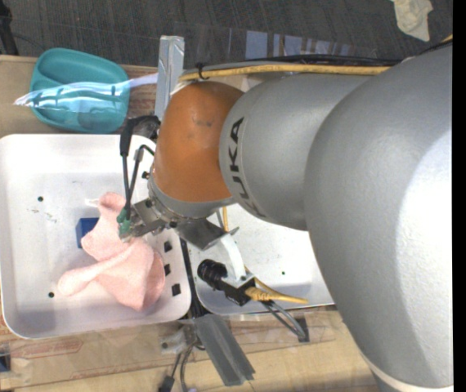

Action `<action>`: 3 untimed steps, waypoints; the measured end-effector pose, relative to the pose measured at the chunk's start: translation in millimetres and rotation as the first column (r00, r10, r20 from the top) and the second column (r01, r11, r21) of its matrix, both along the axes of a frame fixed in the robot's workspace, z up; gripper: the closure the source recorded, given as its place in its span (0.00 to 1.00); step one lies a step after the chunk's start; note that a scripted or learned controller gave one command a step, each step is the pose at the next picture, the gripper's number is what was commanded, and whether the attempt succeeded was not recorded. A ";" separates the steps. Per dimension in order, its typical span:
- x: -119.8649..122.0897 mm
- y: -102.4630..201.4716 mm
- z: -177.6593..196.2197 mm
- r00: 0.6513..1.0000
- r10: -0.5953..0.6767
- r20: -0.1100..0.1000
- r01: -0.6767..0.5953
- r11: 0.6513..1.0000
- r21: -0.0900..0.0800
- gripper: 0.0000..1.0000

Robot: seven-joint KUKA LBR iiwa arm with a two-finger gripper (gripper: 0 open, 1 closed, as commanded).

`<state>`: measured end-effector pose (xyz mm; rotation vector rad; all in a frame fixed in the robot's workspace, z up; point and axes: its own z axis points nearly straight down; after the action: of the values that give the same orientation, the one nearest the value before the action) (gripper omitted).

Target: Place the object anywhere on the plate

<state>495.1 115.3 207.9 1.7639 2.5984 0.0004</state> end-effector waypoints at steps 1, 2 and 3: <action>-18.9 20.6 -104.6 0.986 -0.168 -0.004 0.168 0.986 0.000 1.00; -18.0 -58.3 -16.1 0.999 0.041 -0.001 -0.041 0.999 0.001 1.00; -16.0 0.0 -113.0 0.990 0.144 0.008 -0.144 0.990 0.002 1.00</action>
<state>479.1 115.2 94.9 1.5699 2.7146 0.0105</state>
